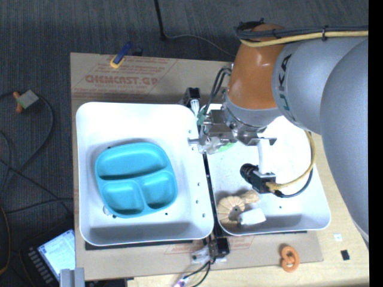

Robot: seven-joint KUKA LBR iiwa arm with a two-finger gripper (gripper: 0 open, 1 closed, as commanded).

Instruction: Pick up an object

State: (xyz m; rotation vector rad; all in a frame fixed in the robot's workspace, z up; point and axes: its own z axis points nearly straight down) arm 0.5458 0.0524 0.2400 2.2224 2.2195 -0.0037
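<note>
things to pick in the right bin: a round tan thing like a cut wooden disc (232, 207) lies near the front wall, and a small white block (252, 217) touches it on the right. a smaller tan piece (249, 197) sits just behind them.
green bit: a little green thing (222, 147) peeks out under the arm near the left wall of the right bin. it is too hidden to say what it is.
claw: the gripper (210, 137) is low at the back left part of the right bin, close to the wall between the bins. the arm covers it, so i cannot tell how it is set, and nothing can be seen in it.
arm: the big grey arm (326, 94) with its orange band (256, 79) comes in from the right and hides much of the right bin.
cable: a yellow and black cable (292, 185) loops down from the arm to a black plug (254, 175) just above the tan things.
right bin: white and shallow (299, 220), on the right side of the bench.
left bin: white too (128, 113), touching the right bin side by side.
blue tray: a light blue plate (136, 179) with three parts lies flat in the middle of the left bin, well apart from the claw.
bench: a brown board (143, 76) with red letters sits under both bins.
on the board: a blue and yellow clip (121, 55) at the back left, and an orange ring (289, 257) at the front right.
floor: dark grey carpet (54, 17), with a small grey and orange thing (25, 100) on the left.
</note>
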